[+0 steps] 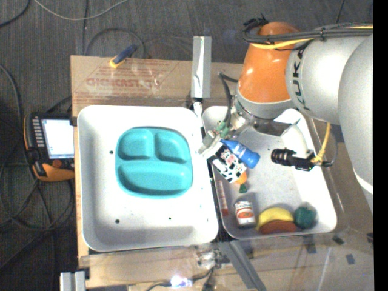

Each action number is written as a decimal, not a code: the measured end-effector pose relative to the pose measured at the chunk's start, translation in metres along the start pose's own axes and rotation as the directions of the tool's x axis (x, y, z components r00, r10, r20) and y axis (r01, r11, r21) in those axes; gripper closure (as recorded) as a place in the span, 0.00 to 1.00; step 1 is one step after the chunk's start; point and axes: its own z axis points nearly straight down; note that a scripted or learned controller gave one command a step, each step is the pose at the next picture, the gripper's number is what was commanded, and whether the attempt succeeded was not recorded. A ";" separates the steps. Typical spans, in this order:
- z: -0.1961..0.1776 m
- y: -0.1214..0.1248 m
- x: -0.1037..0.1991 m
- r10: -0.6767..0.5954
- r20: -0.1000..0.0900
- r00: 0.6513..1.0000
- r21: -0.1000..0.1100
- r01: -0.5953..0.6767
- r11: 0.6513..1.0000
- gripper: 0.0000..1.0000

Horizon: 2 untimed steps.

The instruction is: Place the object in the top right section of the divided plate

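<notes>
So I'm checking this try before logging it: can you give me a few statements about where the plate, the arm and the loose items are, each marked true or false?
1. The turquoise divided plate lies in the left bin. True.
2. All three sections of the plate hold food items. False: the sections hold nothing.
3. The gripper is near the inner edge of the right bin, close to a blue bottle. True.
4. The yellow banana rests on the plate. False: it lies in the right bin, near its front edge.
5. A small can lies beside the banana. True.
</notes>
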 end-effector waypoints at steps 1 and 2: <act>-0.063 -0.024 0.027 0.014 -0.001 1.000 -0.002 -0.014 1.000 1.00; -0.039 0.031 0.098 0.185 -0.002 0.983 0.001 -0.185 0.983 1.00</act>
